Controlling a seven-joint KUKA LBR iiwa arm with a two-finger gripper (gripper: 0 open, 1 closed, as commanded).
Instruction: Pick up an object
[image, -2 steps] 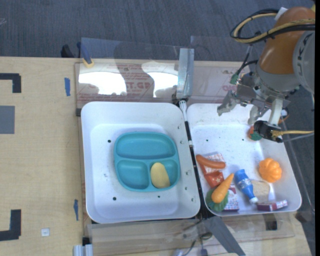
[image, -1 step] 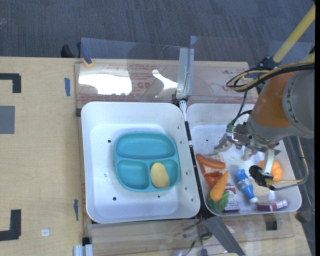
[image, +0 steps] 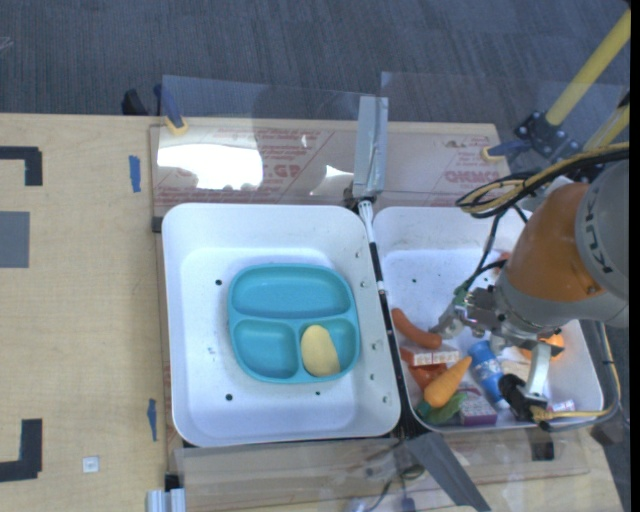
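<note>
Currently, the arm (image: 560, 250) reaches over the right bin (image: 430, 255) on the table (image: 80, 300). The gripper (image: 505, 335) sits low over the cluttered near part of that bin. Its state, apart or together, cannot be told, because the wrist covers it from above. No item is seen held.

Items in the right bin lie close together near its front edge:
- a red item (image: 415, 328), left of the gripper;
- a carrot (image: 448, 382), tilted, just beside the red item;
- a blue bottle (image: 487, 372), just right of the carrot and under the gripper.

The left bin (image: 195, 250) holds a teal tray (image: 285, 295). A yellow item (image: 320, 350) rests in the tray's near-right compartment.
</note>
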